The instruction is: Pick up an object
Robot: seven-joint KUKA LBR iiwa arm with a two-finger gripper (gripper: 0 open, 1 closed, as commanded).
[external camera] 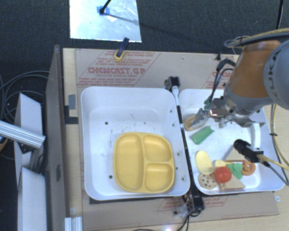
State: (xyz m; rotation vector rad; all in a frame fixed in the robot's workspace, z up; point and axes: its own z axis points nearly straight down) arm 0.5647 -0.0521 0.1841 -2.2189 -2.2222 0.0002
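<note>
On the left, a yellow divided tray (144,161) is lying in the left bin (101,109), toward its near side. Moving right past the shared wall, I am hovering my gripper (200,118) over the far left corner of the right bin (220,146), just beside that wall. I cannot tell how wide it is set, or whether it is holding anything. A tan piece (190,123) is sitting right at its tip, and a green block (202,134) is lying just nearer. Along the near edge, a yellow pear (203,161), a spotted cookie (208,181), a red tomato (222,174) and an orange ring (248,168) are crowding together.
</note>
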